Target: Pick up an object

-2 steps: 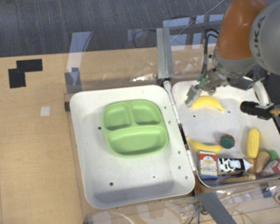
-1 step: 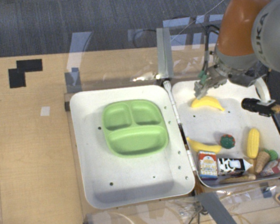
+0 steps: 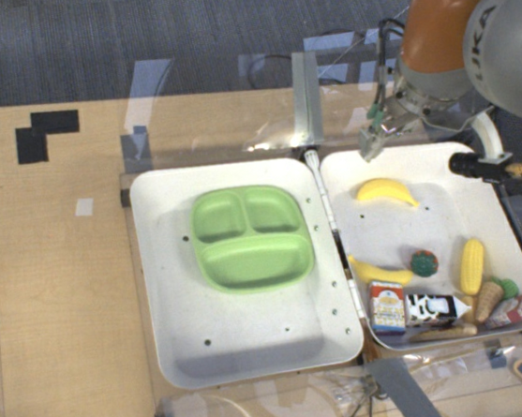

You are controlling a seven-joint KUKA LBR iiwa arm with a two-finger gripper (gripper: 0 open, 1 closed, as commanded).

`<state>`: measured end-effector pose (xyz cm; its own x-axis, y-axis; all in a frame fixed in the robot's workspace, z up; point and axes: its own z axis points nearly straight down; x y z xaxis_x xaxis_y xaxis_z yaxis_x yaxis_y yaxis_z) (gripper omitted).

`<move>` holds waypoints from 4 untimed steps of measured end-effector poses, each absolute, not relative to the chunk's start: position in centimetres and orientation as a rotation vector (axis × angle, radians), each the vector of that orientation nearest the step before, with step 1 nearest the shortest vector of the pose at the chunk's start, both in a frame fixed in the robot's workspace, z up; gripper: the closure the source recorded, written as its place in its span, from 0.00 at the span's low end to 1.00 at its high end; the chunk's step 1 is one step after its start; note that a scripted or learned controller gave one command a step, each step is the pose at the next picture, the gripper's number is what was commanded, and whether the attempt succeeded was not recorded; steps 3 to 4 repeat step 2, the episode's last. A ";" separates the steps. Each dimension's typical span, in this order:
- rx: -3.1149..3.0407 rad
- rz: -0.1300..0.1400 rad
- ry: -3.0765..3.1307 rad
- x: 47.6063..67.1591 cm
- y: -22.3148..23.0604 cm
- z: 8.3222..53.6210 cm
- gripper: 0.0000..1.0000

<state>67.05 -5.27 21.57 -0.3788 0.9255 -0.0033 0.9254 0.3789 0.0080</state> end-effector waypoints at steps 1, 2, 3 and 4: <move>1.731 0.007 2.612 67.0 -7.5 24.9 1.00; 1.730 0.007 2.614 67.0 -7.5 24.8 0.00; 1.730 0.007 2.614 67.0 -7.5 24.8 0.00; 1.730 0.007 2.614 67.0 -7.5 24.8 0.00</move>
